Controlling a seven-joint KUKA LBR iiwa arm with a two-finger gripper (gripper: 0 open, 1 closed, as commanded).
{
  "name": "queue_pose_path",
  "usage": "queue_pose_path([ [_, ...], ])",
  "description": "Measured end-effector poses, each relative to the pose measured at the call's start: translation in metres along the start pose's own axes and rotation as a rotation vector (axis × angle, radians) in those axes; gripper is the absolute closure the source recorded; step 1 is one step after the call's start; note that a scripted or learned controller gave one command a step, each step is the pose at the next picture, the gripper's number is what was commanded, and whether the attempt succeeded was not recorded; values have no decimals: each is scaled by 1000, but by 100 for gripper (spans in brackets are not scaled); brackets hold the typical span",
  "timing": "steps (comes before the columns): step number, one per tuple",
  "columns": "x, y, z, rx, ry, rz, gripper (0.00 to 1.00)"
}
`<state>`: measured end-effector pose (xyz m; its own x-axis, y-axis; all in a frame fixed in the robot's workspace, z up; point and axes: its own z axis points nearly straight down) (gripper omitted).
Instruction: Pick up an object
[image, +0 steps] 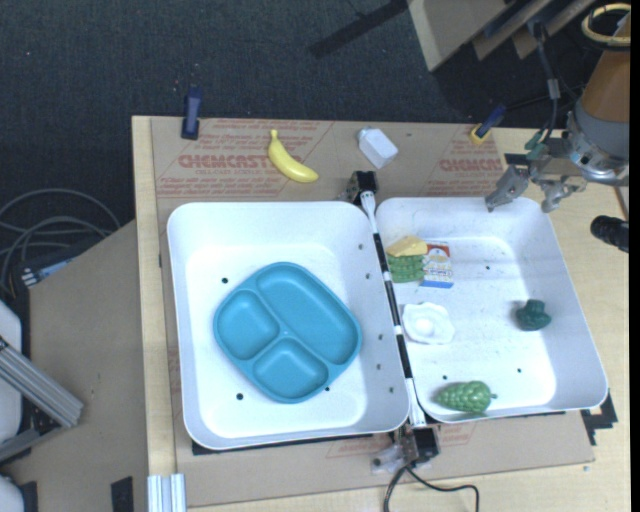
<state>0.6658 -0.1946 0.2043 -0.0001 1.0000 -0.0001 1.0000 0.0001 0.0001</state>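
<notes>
Progress is at the very start, as I judge it: nothing is lifted and the whole grasp remains to be done. The claw (527, 190) hangs at about one o'clock of the view, above the far rim of the right bin (575, 300), its two fingers spread wide with nothing between them. No single object is named, so any of the right bin's contents could serve. A small dark green toy (533, 316) lies alone at three o'clock, well apart from the rest. A white piece (427, 323) sits near the divider between the bins, a yellow-and-green packet cluster (417, 260) lies just beyond it toward twelve o'clock, and a bumpy green item (464, 397) rests at five o'clock by the near wall. The left bin (190, 300) carries a blue divided tray (286, 331). A banana (289, 160) and a small white block (377, 147) lie on the desk (240, 150) toward twelve o'clock.
</notes>
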Motion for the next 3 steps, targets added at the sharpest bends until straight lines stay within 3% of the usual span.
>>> queue_pose_path([
  [1, -5, -78, 75, 2, 0, 0, 0],
  [2, -27, 1, 59, -2, -1, -2, 0],
  [3, -24, -79, 121, 6, 11, -3, 0],
])
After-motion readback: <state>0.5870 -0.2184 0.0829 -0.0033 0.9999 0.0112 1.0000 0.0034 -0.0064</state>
